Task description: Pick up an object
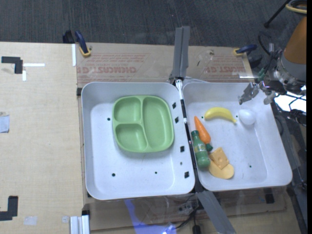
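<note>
Gripper (254,92) hangs over the right white bin's (273,177) far corner, jaws apart, holding nothing. Curved yellow plastic banana (220,114) sits just below, probably easiest to grab.

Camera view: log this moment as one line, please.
end effector: above right bin's far edge, nothing between fingers | right bin: banana, egg, carrot, bottle, cheese | left bin: green plate

From where I stand, the grey KUKA arm (295,57) shows a broad orange band above its wrist, then a pale grey metal collar. Thin dark cables loop around the wrist. The small two-finger gripper (254,92) is silvery grey metal with slim pointed tips.
</note>
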{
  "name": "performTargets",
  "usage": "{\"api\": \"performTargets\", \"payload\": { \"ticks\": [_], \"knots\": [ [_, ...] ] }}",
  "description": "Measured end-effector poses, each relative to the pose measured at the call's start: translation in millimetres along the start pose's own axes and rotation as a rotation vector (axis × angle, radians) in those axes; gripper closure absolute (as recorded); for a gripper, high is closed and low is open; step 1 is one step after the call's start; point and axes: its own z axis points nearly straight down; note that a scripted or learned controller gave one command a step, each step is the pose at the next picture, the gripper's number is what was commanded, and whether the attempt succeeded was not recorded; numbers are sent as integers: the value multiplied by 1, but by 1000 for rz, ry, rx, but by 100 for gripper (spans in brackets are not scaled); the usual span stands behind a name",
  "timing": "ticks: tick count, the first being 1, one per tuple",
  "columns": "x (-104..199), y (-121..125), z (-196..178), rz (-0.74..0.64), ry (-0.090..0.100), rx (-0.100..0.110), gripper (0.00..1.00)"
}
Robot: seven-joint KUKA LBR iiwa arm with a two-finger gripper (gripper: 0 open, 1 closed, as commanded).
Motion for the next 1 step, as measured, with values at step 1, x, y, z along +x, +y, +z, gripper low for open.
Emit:
{"api": "performTargets", "payload": {
  "ticks": [1],
  "knots": [
    [35, -2, 100, -45, 0, -2, 0]
  ]
}}
